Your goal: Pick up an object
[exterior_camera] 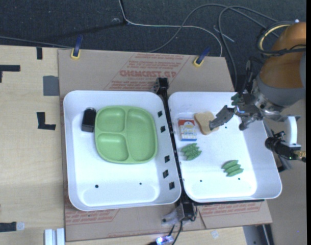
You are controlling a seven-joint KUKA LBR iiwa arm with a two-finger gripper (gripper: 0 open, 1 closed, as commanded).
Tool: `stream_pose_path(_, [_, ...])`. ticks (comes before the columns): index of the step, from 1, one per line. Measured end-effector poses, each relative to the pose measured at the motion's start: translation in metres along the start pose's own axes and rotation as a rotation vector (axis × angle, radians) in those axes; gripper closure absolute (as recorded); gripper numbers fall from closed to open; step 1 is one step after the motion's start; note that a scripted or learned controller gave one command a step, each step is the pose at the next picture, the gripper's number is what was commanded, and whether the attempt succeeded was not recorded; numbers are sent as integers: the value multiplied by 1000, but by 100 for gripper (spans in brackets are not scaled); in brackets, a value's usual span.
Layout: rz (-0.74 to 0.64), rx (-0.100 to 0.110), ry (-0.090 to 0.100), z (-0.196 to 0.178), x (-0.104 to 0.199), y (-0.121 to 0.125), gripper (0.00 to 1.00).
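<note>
In the right bin (pixel 257 188) lie a tan bread-like piece (pixel 203 121), a small red and white box (pixel 186 129) and two green pea pods (pixel 191 151) (pixel 232 168). My gripper (pixel 229 125) hangs over the upper part of this bin, open, with nothing between its fingers. Its left finger (pixel 219 118) reaches down to the right edge of the tan piece. The right finger (pixel 245 122) stands apart over bare white floor.
The left bin (pixel 74 177) holds a green divided plate (pixel 126 135) and a small black block (pixel 88 120) beside it. A black divider strip (pixel 168 137) runs between the bins. Cables (pixel 206 19) trail across the dark surface behind.
</note>
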State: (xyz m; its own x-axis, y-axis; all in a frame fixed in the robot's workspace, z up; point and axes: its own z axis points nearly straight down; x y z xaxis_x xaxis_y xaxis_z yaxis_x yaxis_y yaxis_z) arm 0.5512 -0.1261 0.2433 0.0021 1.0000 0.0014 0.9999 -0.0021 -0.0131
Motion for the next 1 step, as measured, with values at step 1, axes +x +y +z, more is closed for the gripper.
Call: stream_pose_path(1, [-3, -11, -2, -6, 0, 2, 0])
